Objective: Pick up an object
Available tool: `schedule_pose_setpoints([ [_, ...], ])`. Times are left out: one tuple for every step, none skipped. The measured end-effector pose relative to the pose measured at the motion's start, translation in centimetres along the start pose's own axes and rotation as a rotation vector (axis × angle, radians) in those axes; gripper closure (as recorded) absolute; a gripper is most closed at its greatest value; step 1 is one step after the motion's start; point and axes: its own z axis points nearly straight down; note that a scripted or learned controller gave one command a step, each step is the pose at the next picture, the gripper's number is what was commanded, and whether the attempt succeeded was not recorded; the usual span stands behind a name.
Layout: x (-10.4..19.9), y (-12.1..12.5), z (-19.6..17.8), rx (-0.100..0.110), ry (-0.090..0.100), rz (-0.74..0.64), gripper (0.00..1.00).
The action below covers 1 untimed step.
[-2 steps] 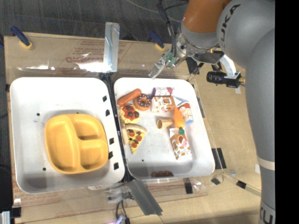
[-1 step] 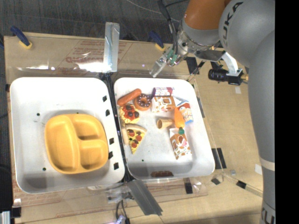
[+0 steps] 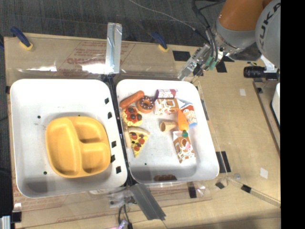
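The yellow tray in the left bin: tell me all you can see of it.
The yellow tray is a rounded, plastic-looking plate with three compartments, one large on its left and two smaller on its right. It lies flat and upright, slightly turned, near the middle of the left bin, on the bin's floor. Its compartments hold nothing.

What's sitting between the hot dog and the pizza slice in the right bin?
In the camera view, a square pizza piece lies between the hot dog and pizza slice.
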Motion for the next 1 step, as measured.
schedule_pose_setpoints([
  [4.38, 4.63, 7.32, 0.002, 0.010, -0.055, 1.00],
])
